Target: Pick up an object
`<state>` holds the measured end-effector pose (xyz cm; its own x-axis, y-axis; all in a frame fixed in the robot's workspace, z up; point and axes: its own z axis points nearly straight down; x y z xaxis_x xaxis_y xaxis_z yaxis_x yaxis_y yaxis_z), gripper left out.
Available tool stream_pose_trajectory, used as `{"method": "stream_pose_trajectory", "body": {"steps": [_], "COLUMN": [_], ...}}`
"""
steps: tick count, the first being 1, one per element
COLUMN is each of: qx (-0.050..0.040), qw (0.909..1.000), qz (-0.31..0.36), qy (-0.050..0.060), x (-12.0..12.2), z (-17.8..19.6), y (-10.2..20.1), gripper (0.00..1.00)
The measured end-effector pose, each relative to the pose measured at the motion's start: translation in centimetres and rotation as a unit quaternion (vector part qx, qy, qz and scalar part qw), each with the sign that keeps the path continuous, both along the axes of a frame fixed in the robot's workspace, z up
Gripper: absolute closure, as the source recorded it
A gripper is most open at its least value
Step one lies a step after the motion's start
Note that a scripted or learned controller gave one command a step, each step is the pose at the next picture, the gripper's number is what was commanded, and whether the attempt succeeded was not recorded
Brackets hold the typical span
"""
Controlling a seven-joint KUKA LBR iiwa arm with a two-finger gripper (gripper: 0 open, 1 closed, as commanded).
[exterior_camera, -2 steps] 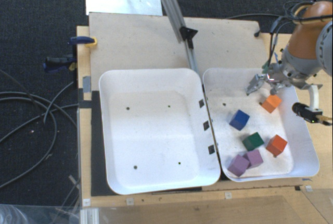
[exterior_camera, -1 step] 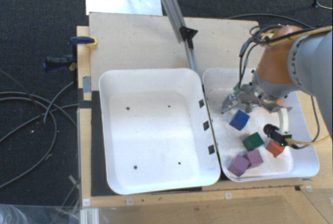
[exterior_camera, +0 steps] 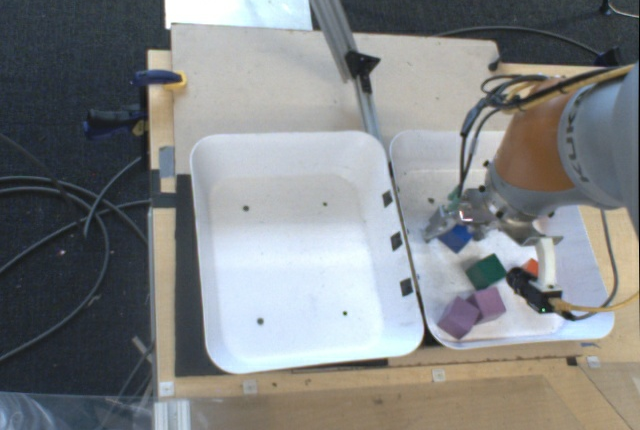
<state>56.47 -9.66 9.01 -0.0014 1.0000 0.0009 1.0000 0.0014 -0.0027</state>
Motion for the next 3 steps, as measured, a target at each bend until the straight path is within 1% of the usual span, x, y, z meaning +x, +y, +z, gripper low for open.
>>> {"method": "stream_pose_trajectory", "body": {"steps": [1,2,3], "qx": [-0.0004,-0.0007,0.0005], "qw": [1.0000,1.0000,1.0000], "qz": [0.001,-0.001,0.005], "qy": [-0.003,-0.002,-0.006], "x": [0.3,-0.4,-0.9], "z": [1.1,0.1,10.5], "y": [-0.1,-2.1,5.2], "gripper": [1.00,1.00,1.00]}}
